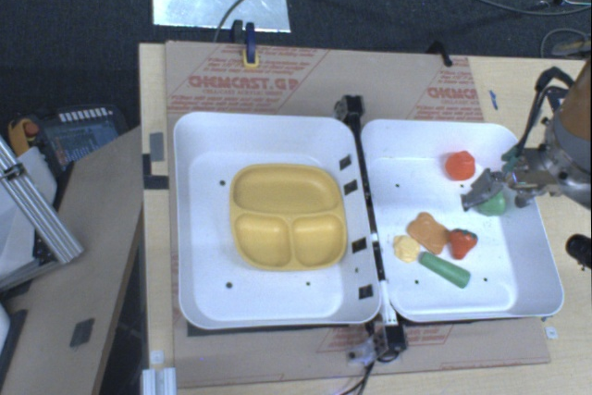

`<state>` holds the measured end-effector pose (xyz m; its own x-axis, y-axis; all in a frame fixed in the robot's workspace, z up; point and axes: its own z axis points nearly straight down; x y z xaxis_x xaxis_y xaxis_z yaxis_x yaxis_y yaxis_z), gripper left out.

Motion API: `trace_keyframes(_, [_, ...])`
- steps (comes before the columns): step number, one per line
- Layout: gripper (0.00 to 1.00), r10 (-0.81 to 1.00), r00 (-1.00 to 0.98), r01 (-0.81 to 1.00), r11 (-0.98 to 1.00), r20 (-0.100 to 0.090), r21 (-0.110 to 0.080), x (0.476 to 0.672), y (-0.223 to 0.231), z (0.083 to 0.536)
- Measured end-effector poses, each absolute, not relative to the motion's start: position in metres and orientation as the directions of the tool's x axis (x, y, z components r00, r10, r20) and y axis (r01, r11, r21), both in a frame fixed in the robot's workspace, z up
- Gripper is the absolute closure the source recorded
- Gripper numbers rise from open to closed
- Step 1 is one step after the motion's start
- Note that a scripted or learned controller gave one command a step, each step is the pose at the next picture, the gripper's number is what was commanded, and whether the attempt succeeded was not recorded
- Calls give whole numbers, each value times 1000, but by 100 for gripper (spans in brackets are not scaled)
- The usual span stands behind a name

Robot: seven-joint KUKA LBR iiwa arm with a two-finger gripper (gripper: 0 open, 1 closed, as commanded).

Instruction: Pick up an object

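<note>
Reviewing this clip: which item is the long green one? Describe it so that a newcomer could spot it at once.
Look in the right white bin, toward its near edge. Below the cluster of small toy foods lies a long green cylinder, set at a slant. It is the one elongated piece, darker green than the rounded green object by the gripper.

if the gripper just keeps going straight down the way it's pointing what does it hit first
Most likely the small green object right beneath the gripper, near the right bin's right wall. Depth is unclear from this slanted view, so it could meet the bin floor instead.
</note>
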<state>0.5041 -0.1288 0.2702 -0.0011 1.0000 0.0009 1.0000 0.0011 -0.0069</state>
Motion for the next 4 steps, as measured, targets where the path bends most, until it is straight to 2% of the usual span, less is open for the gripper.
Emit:
trace_keyframes(1, [0,1000,-3,1000,3,-1,2,506,-129,274])
trace_keyframes(3, [0,1000,0,1000,0,1,-2,507,-135,153])
trace_keyframes(4, [0,1000,2,1000,-2,-9,14,510,-129,110])
